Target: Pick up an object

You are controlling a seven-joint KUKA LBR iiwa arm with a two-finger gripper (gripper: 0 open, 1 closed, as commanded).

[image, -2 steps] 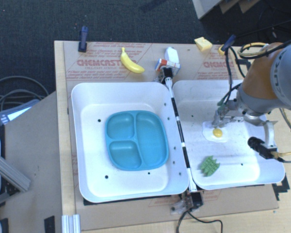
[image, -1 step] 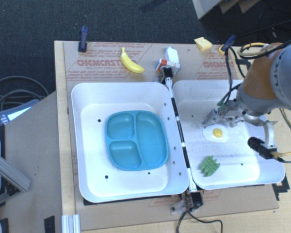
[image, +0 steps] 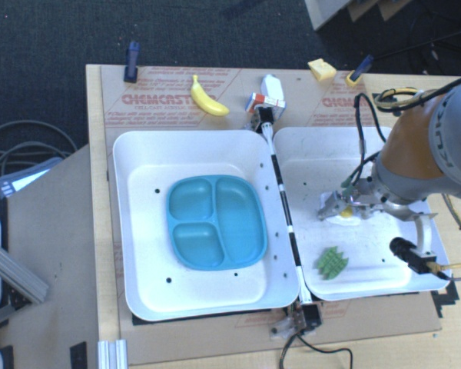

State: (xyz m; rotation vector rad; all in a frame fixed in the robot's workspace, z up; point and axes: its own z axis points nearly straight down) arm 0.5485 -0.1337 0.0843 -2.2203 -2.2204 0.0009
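Observation:
My gripper (image: 339, 207) is low in the right bin (image: 315, 148), near its middle, on the grey arm with the orange band (image: 415, 148) that comes in from the right. A small pale yellow and white thing (image: 344, 218) lies right under the gripper, partly hidden by it. I cannot see whether it is gripped. A green knobbly object (image: 332, 261) lies in the same bin, nearer the front edge, a short way from the gripper.
A blue divided plate (image: 217, 221) lies in the left bin (image: 138, 167). Behind the bins on the board are a banana (image: 207, 98), a white and red item (image: 269, 97), a yellow block (image: 321, 69) and a blue clip (image: 131, 60).

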